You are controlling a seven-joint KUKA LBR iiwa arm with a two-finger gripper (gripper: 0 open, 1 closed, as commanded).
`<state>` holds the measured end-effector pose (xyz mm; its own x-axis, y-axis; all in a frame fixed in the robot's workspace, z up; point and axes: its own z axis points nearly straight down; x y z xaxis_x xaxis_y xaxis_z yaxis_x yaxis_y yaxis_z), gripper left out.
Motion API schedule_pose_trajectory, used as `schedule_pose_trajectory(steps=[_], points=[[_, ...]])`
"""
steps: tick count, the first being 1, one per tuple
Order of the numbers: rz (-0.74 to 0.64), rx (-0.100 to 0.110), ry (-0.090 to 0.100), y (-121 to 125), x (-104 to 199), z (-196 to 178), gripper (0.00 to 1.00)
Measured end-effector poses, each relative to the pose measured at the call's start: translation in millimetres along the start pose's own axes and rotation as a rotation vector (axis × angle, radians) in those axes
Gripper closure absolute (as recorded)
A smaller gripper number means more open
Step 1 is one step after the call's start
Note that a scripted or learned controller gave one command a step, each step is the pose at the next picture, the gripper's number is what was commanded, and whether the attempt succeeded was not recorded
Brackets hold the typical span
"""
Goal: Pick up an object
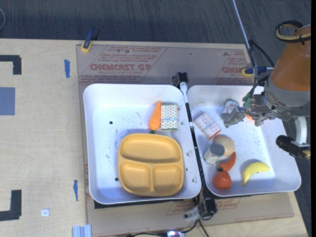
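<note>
While my gripper (232, 113) hangs over the upper middle of the right bin (291, 179), I can't tell if it is apart or together; nothing visibly sits in it. Two white bins side by side. Left bin (96, 132): three things. One yellow divided tray (150, 164) with three compartments in the lower half, one carrot (156, 115) and one small patterned carton (169, 116) touching each other just above the tray. Right bin: five things. One red-and-white box (207, 125) near the left wall, just beside my gripper; one tan and white cup-like thing (219, 148) below it; one red pepper (229, 161) touching that; one tomato (222, 180) just below; one banana (255, 171) to the right, apart from the rest.
</note>
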<state>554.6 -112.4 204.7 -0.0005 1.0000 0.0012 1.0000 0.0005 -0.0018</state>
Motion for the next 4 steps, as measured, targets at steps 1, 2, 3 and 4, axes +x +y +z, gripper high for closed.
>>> schedule_pose_trajectory(steps=[1,2,3,4], points=[[0.002,-0.01,-0.002,24,-3,107,0.0],[0.004,0.001,-0.002,54,17,116,0.0],[0.002,-0.01,0.002,58,19,104,1.0],[0.002,-0.002,-0.002,-21,-28,116,1.0]])
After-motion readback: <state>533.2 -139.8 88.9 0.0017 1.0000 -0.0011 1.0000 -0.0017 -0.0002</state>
